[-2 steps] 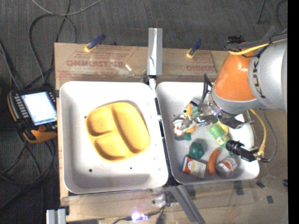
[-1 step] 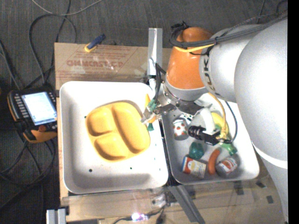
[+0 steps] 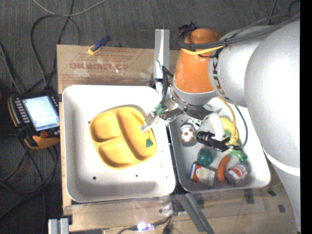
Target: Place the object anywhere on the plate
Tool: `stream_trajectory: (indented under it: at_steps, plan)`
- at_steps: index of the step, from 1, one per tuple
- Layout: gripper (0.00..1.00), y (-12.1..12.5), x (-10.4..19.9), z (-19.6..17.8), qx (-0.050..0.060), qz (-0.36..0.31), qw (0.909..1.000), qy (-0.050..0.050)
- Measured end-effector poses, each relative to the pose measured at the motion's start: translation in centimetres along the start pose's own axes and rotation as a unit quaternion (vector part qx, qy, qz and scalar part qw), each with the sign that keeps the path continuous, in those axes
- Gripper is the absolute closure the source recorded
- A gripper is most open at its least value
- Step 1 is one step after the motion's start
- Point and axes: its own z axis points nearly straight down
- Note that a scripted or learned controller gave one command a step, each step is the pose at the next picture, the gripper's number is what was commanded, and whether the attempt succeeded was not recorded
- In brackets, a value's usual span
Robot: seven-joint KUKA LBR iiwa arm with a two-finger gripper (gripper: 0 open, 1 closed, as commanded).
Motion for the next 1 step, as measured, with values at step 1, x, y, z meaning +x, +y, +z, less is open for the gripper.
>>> stream_trajectory:
  at_steps: [1]
  plan:
    - [0.00, 0.81, -1.90, -0.03, 0.000, -0.004, 1.0000, -0.001]
